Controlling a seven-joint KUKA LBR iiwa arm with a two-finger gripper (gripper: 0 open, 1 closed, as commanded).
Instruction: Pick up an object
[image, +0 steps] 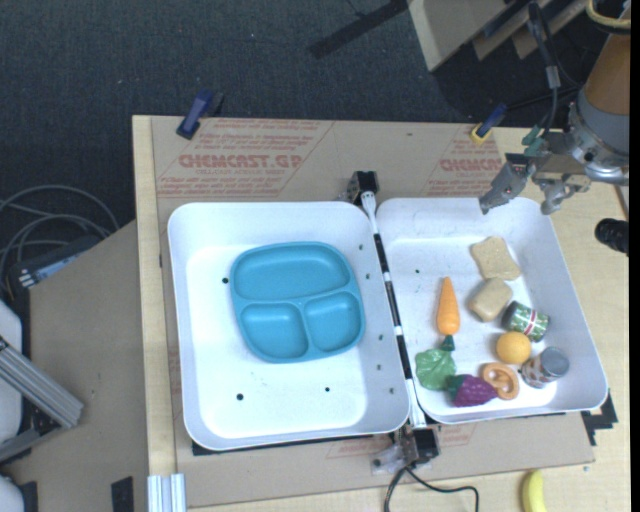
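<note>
The gripper (522, 192) hangs over the far right corner of the right bin (425, 225), at about two o'clock from the middle of the bench, its two fingers spread apart with nothing between them; one fingertip (494, 200) points down toward the bin's back rim and the other sits further right near the bin's edge. All the pickable things lie in that right bin, toward six o'clock from the gripper. Nearest is a slice of toy bread (495, 257), just below the gripper and apart from it. Further along the same direction a second, paler bread piece (490, 298) rests just beside a small green can (525, 320), and an orange toy carrot (447, 305) lies upright in the view at about seven o'clock from the gripper. Well apart from the gripper, along the bin's near rim, sit a green leafy toy (435, 367), a purple bunch of grapes (472, 389), a pretzel (500, 381), an orange (512, 347) and a grey tin (543, 367), crowded together. The left bin (200, 300), at nine o'clock, bears a blue divided plate (296, 300).
</note>
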